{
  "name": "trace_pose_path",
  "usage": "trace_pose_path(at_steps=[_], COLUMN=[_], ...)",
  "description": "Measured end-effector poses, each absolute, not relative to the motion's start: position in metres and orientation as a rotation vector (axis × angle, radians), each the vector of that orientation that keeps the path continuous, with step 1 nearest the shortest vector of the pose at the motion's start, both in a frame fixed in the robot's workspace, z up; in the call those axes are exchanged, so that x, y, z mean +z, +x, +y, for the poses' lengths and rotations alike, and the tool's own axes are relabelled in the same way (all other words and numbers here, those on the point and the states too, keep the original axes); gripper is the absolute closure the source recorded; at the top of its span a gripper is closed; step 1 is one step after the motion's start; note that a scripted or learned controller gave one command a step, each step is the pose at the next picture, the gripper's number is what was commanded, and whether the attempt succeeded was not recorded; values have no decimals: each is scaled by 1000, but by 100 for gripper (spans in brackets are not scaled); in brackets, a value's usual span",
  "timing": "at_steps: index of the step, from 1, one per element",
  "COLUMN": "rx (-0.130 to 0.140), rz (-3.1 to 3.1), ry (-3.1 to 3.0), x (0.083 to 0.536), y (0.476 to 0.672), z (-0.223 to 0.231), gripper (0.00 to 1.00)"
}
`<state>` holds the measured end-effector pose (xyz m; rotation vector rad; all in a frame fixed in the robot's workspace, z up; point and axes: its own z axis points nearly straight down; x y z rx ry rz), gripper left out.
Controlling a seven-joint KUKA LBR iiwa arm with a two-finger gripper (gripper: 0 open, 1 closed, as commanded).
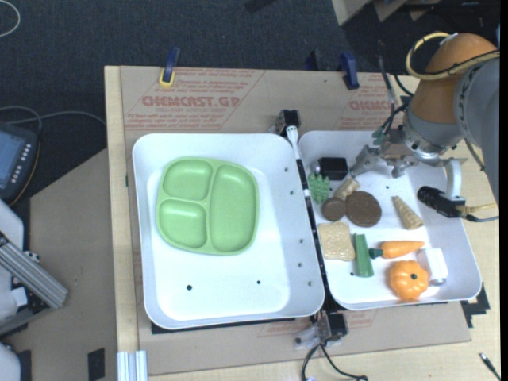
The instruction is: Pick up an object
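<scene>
Two shallow white bins are seen side by side on the worktop (206, 101), their rounded rims meeting along a central seam. The left bin (151, 292) is occupied at its ten o'clock by a smooth pale-green divided plate (209, 205) with three compartments; broad bare floor is left toward five and six o'clock.

The right bin (464, 264) is crowded. A black block (332, 167) lies at eleven o'clock, with a spiky green sprig (319, 187) just beside the seam. Two round brown discs (353, 208) — one small, one larger, touching — sit near the centre. A tan textured cracker slab (336, 240) lies at seven o'clock, a green stick (362, 257) beside it, and a carrot (401, 249) to the stick's right. A glossy orange pumpkin (408, 280) is found at five o'clock, a pale cone (408, 212) at three.

The claw (385, 159) is positioned over the bin's twelve o'clock edge — whether it is apart or together cannot be told. Nothing is seen clamped in it.
</scene>
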<state>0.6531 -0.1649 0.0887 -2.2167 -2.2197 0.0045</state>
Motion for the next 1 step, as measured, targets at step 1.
trace_pose_path(at_steps=[1], rx=[-1], rz=[-2224], ry=[-2221], x=[103], y=[655], z=[-165], gripper=[100])
